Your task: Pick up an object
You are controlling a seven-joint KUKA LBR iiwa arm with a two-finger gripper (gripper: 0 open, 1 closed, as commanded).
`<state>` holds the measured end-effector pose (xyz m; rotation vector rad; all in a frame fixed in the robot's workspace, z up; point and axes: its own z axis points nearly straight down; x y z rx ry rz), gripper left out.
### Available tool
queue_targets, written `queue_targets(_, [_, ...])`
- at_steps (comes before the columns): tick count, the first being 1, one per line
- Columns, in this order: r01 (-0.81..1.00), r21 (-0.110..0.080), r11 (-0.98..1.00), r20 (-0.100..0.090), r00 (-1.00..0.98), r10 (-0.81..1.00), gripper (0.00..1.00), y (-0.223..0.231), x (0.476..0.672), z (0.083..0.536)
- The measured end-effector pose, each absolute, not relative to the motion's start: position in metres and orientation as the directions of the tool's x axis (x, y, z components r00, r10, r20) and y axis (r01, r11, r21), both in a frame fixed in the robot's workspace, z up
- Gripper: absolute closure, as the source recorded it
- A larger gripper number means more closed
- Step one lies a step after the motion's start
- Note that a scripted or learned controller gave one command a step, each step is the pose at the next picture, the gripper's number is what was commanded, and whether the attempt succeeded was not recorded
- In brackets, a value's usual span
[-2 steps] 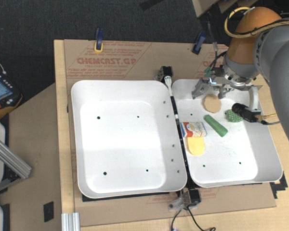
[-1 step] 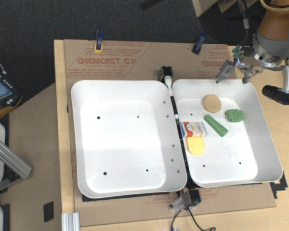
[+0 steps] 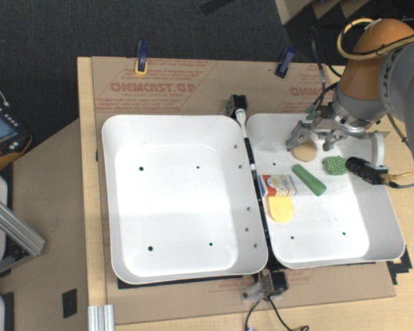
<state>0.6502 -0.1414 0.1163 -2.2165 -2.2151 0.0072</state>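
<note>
The tool (image 3: 316, 138) sits low in the right bin (image 3: 372, 243), grip unreadable from here. At its seven o'clock, touching, a tan rounded lump (image 3: 304, 153). Green stick (image 3: 309, 181), green studded piece (image 3: 335, 165), yellow block (image 3: 281, 209) nearby. Cardboard-topped desk (image 3: 90, 205), dark carpet.

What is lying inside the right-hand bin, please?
The right bin holds a yellow piece, printed card, green stick, green nubbed block and tan lump, partly covered by the gripper.
</note>
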Motion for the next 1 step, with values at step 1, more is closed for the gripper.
queue_targets(1, [1.000, 0.001, 0.002, -0.002, -0.002, 1.000, 0.00, -0.1111, 0.6363, 0.0850])
